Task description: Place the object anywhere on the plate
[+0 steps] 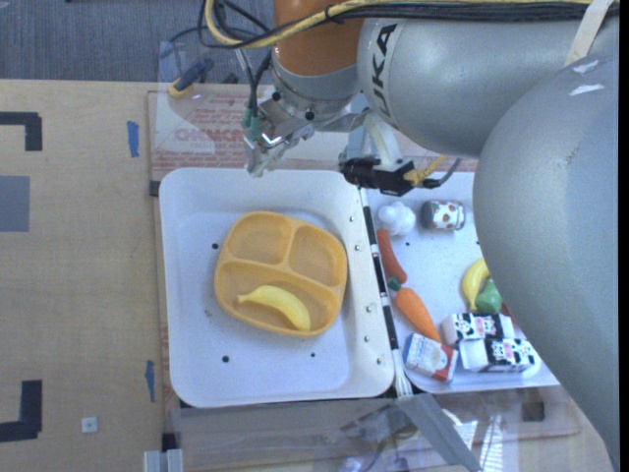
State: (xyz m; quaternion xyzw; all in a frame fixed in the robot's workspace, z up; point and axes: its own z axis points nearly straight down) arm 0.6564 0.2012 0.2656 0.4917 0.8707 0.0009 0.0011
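A yellow banana (pixel 278 304) lies in the front compartment of the orange divided plate (pixel 295 249), which sits in the left white bin (pixel 197 342). My gripper (pixel 261 153) hangs above the bin's far edge, up and to the left of the plate and well apart from the banana. Nothing shows in its grasp.
The right bin (pixel 437 249) holds a white ball (pixel 396 217), a small red-and-white can (pixel 444 214), two carrots (pixel 413 310), a yellow and green fruit (pixel 479 285) and milk cartons (pixel 488 342). The arm's grey body covers the upper right. Bare wooden bench lies to the left.
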